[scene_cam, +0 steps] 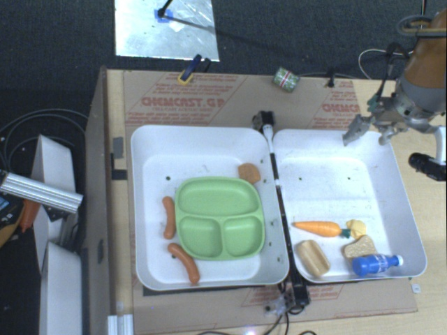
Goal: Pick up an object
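Note:
My gripper (368,132) hangs over the far right corner of the right bin (335,169), its two fingers spread apart with nothing between them. Along that bin's near side lie an orange carrot (317,227), a small yellow piece (356,227), a bread roll (313,256), a tan slice of bread (359,246) and a blue bottle (376,263). In the left bin (150,187) sit a green divided plate (219,217), two sausages (168,218) (185,262) and a brown cookie-like piece (248,172).
A black divider (274,180) runs between the bins. A small green can (286,79) and a clip (191,70) lie on the cardboard behind them. Cables and metal parts are at the left.

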Robot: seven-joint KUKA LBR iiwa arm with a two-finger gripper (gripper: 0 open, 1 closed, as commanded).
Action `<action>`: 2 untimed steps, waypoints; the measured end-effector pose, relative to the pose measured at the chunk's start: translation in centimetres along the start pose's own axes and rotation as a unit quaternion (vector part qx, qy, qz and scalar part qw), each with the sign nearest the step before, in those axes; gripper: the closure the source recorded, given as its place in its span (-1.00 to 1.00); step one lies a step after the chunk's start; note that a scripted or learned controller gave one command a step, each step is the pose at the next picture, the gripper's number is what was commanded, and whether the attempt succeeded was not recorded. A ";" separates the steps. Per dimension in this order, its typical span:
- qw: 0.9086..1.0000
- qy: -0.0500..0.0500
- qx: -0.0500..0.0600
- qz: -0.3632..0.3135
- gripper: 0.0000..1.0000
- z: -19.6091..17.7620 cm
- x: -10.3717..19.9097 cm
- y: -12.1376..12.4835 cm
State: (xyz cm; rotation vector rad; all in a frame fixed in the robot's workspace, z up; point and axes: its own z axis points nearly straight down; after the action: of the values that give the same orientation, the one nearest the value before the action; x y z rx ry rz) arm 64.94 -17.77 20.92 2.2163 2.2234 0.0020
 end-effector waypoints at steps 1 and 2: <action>1.000 0.000 0.002 0.001 -1.00 7.8 -2.9 -8.3; 1.000 0.000 0.001 0.001 -1.00 12.5 -2.8 -14.3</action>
State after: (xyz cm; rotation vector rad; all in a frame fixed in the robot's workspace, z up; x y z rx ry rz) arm 50.72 -20.65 8.43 2.2199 2.2220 0.0009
